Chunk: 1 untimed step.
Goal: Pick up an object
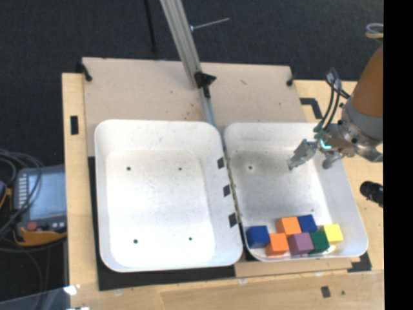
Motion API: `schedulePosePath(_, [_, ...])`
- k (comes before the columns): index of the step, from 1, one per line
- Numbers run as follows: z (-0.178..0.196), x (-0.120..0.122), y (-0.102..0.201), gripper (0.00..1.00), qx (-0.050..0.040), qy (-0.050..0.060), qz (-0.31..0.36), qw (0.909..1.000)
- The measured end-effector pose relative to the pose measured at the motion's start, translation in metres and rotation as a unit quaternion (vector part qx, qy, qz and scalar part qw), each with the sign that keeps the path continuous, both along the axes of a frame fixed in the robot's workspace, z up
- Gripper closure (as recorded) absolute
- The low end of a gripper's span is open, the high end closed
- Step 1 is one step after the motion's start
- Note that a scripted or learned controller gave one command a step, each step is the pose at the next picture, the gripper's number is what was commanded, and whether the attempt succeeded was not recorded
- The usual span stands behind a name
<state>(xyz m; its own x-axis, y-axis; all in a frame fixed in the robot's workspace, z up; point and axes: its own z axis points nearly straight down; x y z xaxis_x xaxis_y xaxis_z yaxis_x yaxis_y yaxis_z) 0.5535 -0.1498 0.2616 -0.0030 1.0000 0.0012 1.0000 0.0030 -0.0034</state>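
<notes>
Several small coloured blocks lie in the front corner of the right bin (pixel 335 192): a blue block (pixel 257 236), two orange ones (pixel 290 225) (pixel 278 243), a purple one (pixel 301 243), a green one (pixel 319 240), a yellow one (pixel 333 232) and a second blue one (pixel 307 222). My gripper (pixel 315 157) hangs over the bin's back right part, well behind the blocks. Its two fingers are spread apart and nothing sits between them.
The left bin (pixel 161 192) sits beside the right one, with black clips along the shared edge. A slanted metal rail (pixel 184 37) rises behind the bins. A pendant with cables (pixel 35 202) lies off the bench at the left.
</notes>
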Motion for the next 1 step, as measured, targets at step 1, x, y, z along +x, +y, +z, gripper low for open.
schedulePosePath(1, [0.0022,0.0008,0.0001,0.0,-0.0003,-0.002,-0.001,1.0])
